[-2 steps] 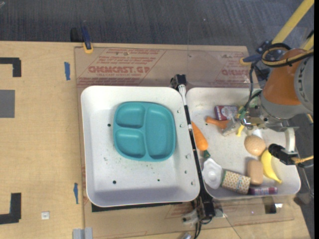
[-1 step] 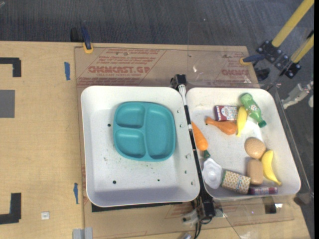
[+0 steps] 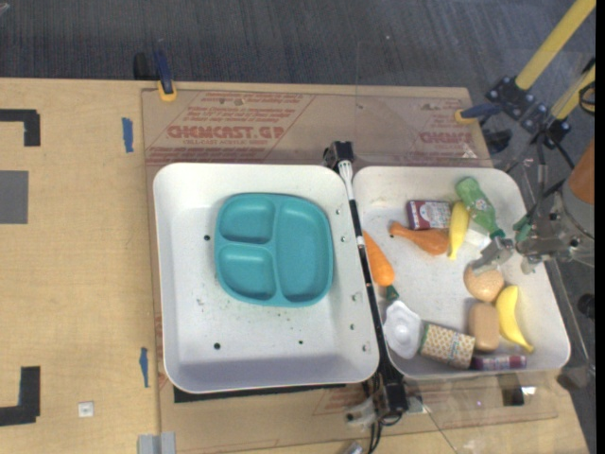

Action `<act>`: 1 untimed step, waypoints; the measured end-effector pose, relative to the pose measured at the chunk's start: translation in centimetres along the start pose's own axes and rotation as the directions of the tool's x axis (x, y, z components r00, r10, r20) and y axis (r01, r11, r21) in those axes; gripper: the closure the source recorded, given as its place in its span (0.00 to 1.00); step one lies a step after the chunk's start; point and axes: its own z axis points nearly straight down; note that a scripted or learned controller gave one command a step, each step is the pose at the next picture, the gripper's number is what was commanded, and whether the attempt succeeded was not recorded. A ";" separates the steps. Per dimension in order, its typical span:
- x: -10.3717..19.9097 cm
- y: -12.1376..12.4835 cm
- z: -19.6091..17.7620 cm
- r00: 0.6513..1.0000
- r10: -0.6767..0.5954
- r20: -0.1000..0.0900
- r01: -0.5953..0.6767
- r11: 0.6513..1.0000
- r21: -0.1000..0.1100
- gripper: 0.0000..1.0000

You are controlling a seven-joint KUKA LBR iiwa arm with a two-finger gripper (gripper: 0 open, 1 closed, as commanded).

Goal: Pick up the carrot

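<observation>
The carrot (image 3: 378,261), orange with a small green tip at its lower end, lies along the left wall of the right bin (image 3: 548,348). My gripper (image 3: 518,246) hangs over that bin's right side, far to the right of the carrot and apart from it. It sits just above a round tan piece (image 3: 484,282) and beside a yellow banana (image 3: 458,230). I see nothing held in it.
The right bin also holds an orange drumstick (image 3: 423,239), a dark red can (image 3: 430,214), a green bottle (image 3: 477,201), a second banana (image 3: 511,317), a white cup (image 3: 402,327) and a patterned cylinder (image 3: 446,345). A teal divided plate (image 3: 274,249) lies in the left bin (image 3: 180,329).
</observation>
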 end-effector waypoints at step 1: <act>8.4 3.4 6.0 1.000 0.030 -0.004 -0.030 1.000 0.001 0.00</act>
